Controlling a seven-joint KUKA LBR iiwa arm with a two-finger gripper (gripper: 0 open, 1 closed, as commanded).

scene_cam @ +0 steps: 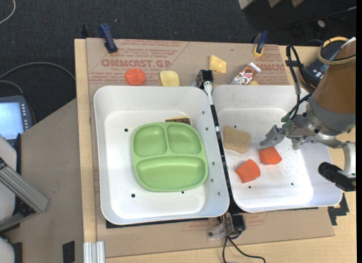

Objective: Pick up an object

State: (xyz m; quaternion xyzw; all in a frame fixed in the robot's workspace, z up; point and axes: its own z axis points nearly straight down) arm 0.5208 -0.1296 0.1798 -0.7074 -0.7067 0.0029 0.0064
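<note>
A cardboard-covered bench (141,58) carries two white bins on a dark floor. In the right bin (249,100), the gripper (275,138) hangs with fingers spread and nothing between them, just above one orange block (271,155); I judge this the approach step. Next it must lower and close. Nearby lie another matte orange block (248,171) and a tan sponge-like piece (236,139).

A robotics laboratory. A board (186,58) covered in brown protective paper, fixed by blue clamps (107,37), carries two white bins (107,143) joined side by side. A grey industrial arm (334,92) reaches over the right-hand bin. Loose cables (237,245) trail from the board's front edge across dark carpet (45,7), and a lit screen (10,117) stands at the left.
</note>
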